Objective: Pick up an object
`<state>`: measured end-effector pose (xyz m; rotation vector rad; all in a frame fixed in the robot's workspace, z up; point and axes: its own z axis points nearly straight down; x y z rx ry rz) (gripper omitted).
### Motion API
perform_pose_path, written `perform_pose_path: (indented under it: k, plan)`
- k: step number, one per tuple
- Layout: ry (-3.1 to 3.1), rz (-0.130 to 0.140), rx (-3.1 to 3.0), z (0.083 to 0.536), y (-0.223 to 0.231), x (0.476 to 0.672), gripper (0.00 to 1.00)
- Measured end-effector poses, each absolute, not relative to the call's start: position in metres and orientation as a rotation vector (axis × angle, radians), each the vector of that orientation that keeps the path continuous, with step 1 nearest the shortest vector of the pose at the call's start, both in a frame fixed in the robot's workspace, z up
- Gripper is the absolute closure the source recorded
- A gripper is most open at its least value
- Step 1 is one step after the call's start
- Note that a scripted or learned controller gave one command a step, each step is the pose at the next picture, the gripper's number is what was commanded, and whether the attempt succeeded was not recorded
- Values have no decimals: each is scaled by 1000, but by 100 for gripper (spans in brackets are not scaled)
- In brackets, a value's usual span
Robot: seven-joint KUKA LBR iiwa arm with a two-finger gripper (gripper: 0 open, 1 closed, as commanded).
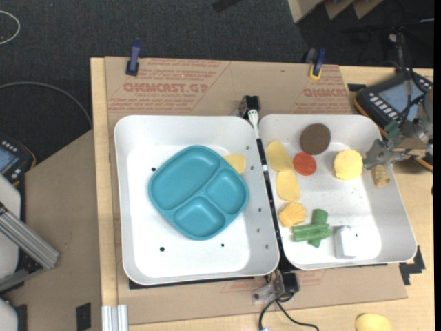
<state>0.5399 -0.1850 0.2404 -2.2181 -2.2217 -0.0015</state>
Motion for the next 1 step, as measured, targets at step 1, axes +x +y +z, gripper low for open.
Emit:
perform_pose_path:
  k: [1]
  plan:
    - [-2227, -3, -2211, 251, -111, 536, 100]
